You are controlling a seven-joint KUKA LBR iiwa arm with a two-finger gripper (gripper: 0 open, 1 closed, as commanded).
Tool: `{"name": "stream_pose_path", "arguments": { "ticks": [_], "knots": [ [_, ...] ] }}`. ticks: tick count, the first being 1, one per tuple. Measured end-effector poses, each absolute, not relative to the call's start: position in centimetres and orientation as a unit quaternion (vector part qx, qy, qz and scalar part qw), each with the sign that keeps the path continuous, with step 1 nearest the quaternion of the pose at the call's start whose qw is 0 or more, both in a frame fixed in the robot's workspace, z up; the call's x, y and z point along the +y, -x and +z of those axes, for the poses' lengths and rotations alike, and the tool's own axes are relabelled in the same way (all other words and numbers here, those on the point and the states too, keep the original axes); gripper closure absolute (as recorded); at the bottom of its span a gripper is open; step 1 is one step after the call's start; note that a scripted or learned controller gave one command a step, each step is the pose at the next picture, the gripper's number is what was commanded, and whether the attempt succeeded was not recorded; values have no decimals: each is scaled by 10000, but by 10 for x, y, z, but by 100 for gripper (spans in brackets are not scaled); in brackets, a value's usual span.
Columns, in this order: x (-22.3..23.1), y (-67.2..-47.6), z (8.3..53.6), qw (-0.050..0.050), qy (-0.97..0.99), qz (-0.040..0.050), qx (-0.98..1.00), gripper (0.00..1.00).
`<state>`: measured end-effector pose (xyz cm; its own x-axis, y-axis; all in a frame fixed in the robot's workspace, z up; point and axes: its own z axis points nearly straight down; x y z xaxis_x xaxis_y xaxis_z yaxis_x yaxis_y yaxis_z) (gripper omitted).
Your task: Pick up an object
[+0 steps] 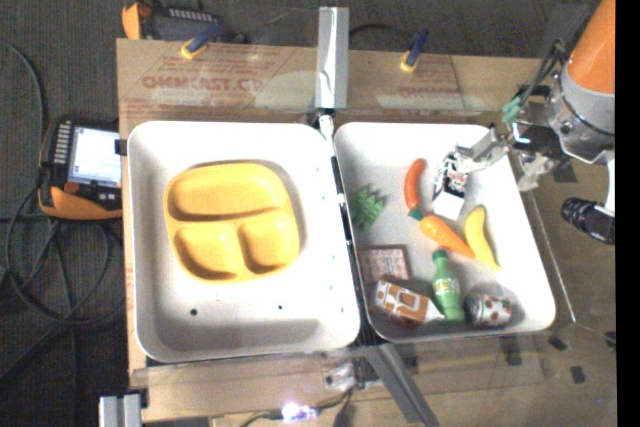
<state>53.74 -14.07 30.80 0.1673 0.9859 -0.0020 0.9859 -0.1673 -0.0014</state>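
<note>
The right bin (530,245) holds several small objects. A red-orange pepper (415,183) lies near its middle, with an orange carrot (445,233) and a yellow banana (482,235) just below it. Along the front lie a green bottle (445,285), a can (488,307) and a brown carton (400,303). A brown square card (385,263) and a green toy (367,205) sit by the left wall. My gripper (453,177) hangs low over the bin's upper middle, just right of the pepper and above the carrot and banana. I see nothing held in it.
The left bin (150,165) holds a yellow divided tray (235,218). A metal post (332,55) stands behind the seam between the bins. The grey arm with its orange band (590,65) comes in over the right bin's far right corner. A handheld device (85,165) lies left of the bench.
</note>
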Motion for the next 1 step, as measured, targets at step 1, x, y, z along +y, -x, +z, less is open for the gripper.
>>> {"name": "stream_pose_path", "arguments": {
  "ticks": [1],
  "knots": [
    [-126, -551, 138, -17, -6968, -6, 7173, 0]
  ]
}}
